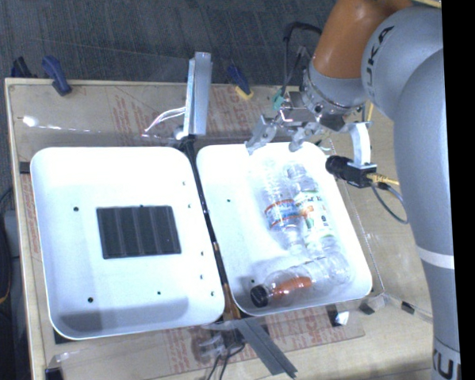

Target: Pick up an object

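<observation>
My gripper (278, 139) hangs above the far edge of the right bin (231, 225), fingers spread open with nothing between them. Below it in that bin lie clear plastic bottles: one with a blue, red and white label (285, 210), another beside it with a green and white label (318, 217). Along the near edge lies a third clear bottle (294, 284) with a black cap and orange-red liquid. The gripper is well above and beyond the bottles, touching none.
The left bin (65, 234) holds a flat dark ribbed rectangular panel (139, 230). A metal post (197, 96) rises at the far end of the seam between the bins. Blue clamps (55, 76) sit on the bench's far edge.
</observation>
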Robot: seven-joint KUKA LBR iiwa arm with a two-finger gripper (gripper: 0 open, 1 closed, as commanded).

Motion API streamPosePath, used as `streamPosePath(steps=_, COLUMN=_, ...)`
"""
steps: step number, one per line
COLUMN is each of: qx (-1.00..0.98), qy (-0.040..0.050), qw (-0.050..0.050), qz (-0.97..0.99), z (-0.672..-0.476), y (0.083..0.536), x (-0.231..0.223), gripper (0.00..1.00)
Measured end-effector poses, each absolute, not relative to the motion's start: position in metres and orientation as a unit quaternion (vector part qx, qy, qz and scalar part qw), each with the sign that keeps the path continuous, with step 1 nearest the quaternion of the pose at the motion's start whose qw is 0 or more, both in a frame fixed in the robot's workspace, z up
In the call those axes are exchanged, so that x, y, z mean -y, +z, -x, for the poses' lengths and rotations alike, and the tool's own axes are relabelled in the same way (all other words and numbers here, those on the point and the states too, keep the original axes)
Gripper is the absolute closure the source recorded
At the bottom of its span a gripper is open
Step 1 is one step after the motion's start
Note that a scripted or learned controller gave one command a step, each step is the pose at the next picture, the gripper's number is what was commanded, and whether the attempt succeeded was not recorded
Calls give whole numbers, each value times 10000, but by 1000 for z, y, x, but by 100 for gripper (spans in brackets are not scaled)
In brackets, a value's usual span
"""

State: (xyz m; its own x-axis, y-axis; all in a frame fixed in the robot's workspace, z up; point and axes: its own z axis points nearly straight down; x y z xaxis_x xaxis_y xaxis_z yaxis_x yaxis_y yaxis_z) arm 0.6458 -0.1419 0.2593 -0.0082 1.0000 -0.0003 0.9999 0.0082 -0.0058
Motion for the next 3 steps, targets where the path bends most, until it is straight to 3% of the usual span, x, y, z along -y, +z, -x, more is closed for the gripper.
streamPosePath(steps=1, qx=7500, qy=15, qw=23, qz=6614, z=-603, y=156, x=178, gripper=0)
streamPosePath(steps=2, qx=7668, qy=0, qw=36, qz=6419, z=-595, y=91, x=207, gripper=0)
streamPosePath(steps=3, qx=7676, qy=16, qw=26, qz=6409, z=-596, y=102, x=209, gripper=100)
